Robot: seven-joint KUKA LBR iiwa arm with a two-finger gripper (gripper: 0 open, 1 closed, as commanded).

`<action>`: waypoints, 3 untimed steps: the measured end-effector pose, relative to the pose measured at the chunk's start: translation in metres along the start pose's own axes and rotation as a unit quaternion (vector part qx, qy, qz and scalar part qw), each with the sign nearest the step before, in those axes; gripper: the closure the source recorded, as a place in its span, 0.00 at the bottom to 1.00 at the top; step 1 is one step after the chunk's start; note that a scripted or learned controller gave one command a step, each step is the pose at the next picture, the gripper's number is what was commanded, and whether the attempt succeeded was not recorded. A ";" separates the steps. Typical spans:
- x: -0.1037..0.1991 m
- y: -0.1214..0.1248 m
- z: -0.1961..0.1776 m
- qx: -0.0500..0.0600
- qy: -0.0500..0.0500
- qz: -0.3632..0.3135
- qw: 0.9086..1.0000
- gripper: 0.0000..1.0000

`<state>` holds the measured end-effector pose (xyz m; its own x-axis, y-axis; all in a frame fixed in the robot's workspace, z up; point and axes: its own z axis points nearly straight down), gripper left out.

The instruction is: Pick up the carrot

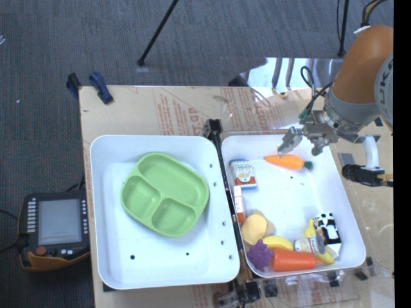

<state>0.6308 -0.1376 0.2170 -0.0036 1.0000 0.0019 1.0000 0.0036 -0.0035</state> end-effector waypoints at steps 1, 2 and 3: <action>-0.030 0.013 0.131 0.000 -0.001 0.052 0.999 0.00; -0.057 0.015 0.129 -0.002 0.000 0.094 0.996 0.00; -0.047 0.013 0.130 0.001 -0.001 0.249 0.969 0.00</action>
